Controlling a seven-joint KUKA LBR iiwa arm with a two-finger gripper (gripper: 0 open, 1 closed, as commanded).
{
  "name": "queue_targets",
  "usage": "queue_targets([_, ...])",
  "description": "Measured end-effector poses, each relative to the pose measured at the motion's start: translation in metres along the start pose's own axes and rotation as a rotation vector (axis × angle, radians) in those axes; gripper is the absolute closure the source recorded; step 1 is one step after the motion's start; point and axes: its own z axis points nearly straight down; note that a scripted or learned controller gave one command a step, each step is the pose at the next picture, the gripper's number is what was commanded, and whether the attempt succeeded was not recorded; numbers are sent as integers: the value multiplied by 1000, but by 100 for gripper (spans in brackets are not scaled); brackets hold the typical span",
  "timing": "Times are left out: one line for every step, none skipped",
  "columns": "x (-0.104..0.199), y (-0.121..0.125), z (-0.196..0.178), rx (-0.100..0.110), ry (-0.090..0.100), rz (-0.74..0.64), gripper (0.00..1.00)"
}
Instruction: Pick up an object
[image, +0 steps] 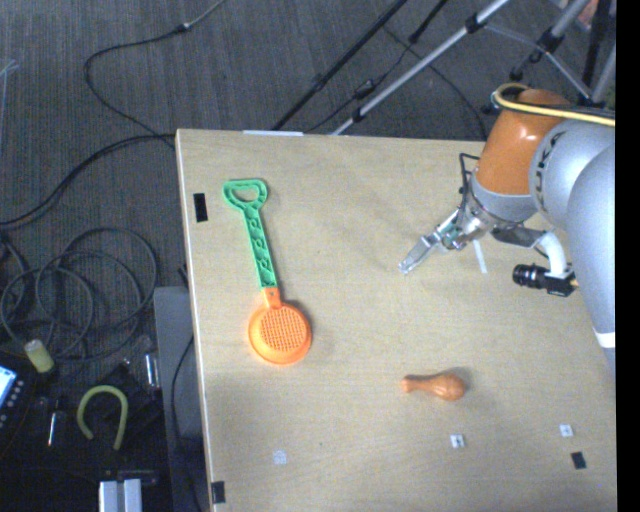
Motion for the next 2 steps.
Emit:
queue_targets([1, 1, -10, -4, 0, 1, 100])
queue_targets([-17, -11, -123, -1, -2, 114, 100])
